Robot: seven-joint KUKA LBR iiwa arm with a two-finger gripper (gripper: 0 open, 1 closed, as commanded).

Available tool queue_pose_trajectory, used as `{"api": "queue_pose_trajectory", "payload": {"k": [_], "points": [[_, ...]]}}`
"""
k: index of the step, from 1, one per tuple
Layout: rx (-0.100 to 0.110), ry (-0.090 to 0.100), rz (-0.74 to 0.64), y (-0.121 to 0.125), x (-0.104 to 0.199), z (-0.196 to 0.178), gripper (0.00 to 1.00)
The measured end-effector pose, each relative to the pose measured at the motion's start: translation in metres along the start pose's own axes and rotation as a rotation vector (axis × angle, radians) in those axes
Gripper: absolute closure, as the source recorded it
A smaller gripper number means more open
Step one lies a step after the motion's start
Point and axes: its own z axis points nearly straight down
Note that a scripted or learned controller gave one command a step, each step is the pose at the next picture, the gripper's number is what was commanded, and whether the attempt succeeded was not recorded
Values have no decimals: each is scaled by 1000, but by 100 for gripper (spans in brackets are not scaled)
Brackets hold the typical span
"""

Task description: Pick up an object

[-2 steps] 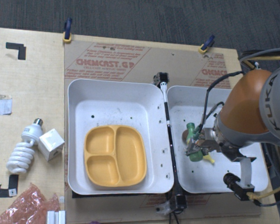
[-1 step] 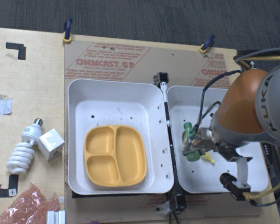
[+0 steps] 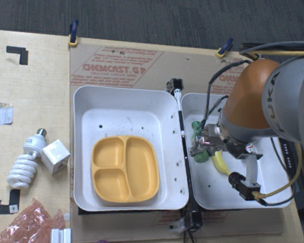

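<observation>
- The grey arm with its orange band [image 3: 252,94] reaches in from the right and hangs low over the right-hand shallow white bin [image 3: 209,195].
- Its two-finger gripper [image 3: 201,145] sits down at that bin's left side, close by the wall shared with the other bin.
- How wide it stands is not something this view settles: the metal tip is small, cluttered with cables and partly under the wrist, so whether it clamps anything cannot be told.
- Right at the tip there is a green object [image 3: 197,154], its shape unclear; one bit of green shows above the tip near the bin wall, another below it on the bin floor.
- The green object is touching or just beside the tip, and which of the two I cannot tell.
- Just to the right, a small yellow curved piece, banana-like [image 3: 220,163], lies on the bin floor, partly under the wrist hardware.
- Over in the left-hand shallow white bin [image 3: 90,114], a yellow plastic plate with three compartments [image 3: 125,169] lies flat, toward the near side.
- Out on the bench left of the bins, a white spiral light bulb [image 3: 25,164] lies on its side, with a small white cube [image 3: 55,156] just beside it.
- At the bottom left edge, a crumpled pinkish-red mesh bag [image 3: 28,225].
</observation>
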Motion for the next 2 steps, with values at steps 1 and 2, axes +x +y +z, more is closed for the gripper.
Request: {"api": "queue_pose_trajectory", "payload": {"k": [1,2], "points": [[1,-1,0,30,12,0,100],[1,-1,0,61,30,-13,100]]}}
